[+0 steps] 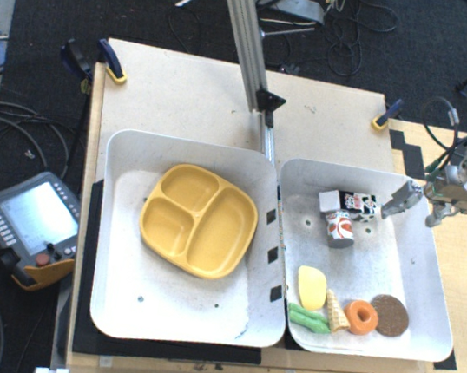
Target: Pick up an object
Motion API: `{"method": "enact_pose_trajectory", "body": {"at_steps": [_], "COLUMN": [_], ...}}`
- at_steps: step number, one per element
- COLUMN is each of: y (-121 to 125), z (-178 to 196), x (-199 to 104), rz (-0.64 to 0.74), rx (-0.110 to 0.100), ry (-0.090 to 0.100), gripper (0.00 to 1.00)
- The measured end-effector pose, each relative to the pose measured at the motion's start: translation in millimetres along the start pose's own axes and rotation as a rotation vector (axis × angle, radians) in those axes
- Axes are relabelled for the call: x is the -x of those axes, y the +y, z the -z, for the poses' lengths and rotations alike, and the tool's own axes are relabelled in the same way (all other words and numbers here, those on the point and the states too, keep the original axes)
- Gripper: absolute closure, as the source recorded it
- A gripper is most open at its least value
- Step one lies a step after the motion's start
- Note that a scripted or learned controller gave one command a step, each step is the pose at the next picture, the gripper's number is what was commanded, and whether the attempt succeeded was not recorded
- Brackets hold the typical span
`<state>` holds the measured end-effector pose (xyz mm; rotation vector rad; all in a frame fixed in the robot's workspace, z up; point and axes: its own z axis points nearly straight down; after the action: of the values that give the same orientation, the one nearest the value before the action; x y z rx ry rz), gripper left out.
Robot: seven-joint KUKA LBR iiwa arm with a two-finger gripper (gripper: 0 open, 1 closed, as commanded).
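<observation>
In the right bin (pixel 430 274), a small white, black and red carton (pixel 349 203) lies at the back with a red and white can (pixel 341 231) just in front of it. Along the front lie a pale yellow piece (pixel 311 288), a green bean pod (pixel 309 320), a cream cone (pixel 337 312), an orange ring (pixel 361 317) and a brown cookie (pixel 390 315). My gripper (pixel 419 206) hangs over the bin's back right rim, to the right of the carton. It is open, its two grey fingers (pixel 402 200) spread with nothing between them.
The left bin (pixel 111 294) holds a yellow divided plate (pixel 199 220). A slanted metal bar (pixel 252 44) runs down to the gap between the bins. Yellow clamps (pixel 112 65) mark the bench's back corners. A teach pendant (pixel 29 228) lies on the floor at left.
</observation>
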<state>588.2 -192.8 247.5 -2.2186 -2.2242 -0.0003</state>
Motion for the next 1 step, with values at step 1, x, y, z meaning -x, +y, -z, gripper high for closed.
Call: {"method": "enact_pose_trajectory", "body": {"at_steps": [1], "y": [0.0], "z": [0.0], "x": [0.0], "rz": [0.0], "rx": [0.0], "ry": [0.0], "gripper": [0.0]}}
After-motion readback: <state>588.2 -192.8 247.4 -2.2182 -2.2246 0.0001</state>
